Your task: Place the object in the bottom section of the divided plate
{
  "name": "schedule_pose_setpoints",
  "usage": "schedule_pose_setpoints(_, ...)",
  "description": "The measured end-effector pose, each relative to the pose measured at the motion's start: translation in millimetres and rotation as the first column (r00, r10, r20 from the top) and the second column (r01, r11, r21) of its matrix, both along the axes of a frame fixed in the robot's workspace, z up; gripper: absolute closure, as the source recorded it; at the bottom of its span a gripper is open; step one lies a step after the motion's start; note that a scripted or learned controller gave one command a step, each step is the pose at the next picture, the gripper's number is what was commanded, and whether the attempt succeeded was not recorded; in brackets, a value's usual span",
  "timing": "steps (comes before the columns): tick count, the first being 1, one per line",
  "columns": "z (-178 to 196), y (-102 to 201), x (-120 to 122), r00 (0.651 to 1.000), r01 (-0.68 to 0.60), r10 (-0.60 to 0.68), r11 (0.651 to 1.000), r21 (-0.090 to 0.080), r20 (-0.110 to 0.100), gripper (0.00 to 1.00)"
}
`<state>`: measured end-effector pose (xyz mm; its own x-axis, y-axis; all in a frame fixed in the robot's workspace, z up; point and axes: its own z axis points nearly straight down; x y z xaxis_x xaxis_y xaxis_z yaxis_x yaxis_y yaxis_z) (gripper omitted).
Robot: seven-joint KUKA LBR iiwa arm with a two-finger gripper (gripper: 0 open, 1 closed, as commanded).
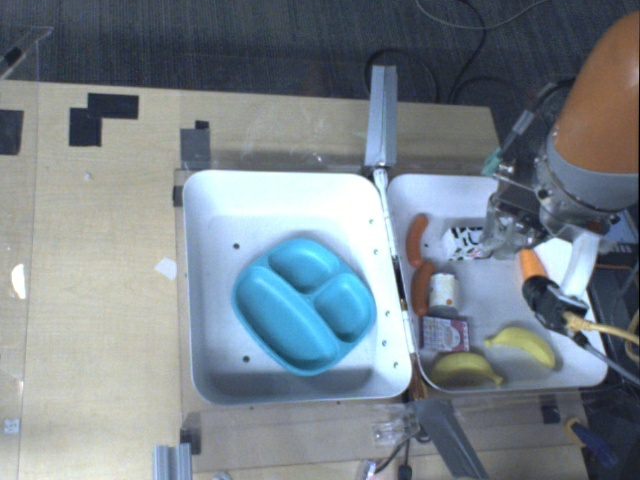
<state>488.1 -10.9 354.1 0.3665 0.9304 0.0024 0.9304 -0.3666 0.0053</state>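
The blue divided plate [305,304] lies in the left white bin [215,218], with two small sections at its upper right and one long section along its lower left. All three sections hold nothing. My gripper [497,238] hangs over the upper middle of the right bin [590,368], far to the right of the plate. It is just beside a small white item with black marks [463,237]. Whether anything is between its tips is hidden by the wrist.
The right bin holds two reddish sausages [416,233] [423,283], a small white pot [443,290], a dark packet [445,333], two yellow bananas [465,368] [523,345] and an orange carrot [529,264]. A metal rail [381,118] runs between the bins at the back.
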Motion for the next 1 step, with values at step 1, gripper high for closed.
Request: schedule_pose_setpoints(1,-170.2,14.2,20.8,0.999,-0.035,0.035,0.999,0.0,-0.005,1.0)
